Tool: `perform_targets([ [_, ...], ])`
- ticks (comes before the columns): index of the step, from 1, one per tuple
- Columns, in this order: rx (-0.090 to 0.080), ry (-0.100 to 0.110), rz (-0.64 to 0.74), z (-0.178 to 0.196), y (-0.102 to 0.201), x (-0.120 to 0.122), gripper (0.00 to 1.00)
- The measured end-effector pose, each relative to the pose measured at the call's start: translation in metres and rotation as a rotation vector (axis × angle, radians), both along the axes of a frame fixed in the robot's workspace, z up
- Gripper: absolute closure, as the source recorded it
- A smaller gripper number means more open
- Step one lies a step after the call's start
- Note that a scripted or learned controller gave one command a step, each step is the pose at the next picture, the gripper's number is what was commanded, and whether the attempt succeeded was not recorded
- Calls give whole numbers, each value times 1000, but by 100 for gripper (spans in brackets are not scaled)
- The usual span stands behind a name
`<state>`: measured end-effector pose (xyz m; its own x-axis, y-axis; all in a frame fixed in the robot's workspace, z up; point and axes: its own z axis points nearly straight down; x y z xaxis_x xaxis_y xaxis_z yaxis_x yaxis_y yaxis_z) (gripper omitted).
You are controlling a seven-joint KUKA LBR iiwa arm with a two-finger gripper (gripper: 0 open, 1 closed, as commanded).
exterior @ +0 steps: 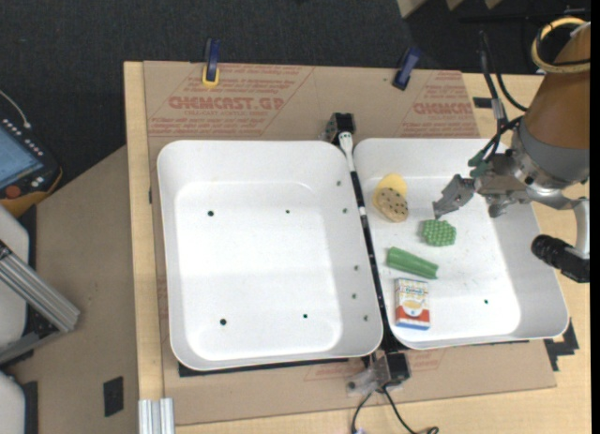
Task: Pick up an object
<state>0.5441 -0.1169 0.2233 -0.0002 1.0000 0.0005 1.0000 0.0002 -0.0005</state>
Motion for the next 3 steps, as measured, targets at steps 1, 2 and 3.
perform_targets([
  [1,-1,-3,0,11,0,1,100],
  [2,3,5,6,-42,59,22,100],
  [3,2,-10,9,41,128,30,100],
])
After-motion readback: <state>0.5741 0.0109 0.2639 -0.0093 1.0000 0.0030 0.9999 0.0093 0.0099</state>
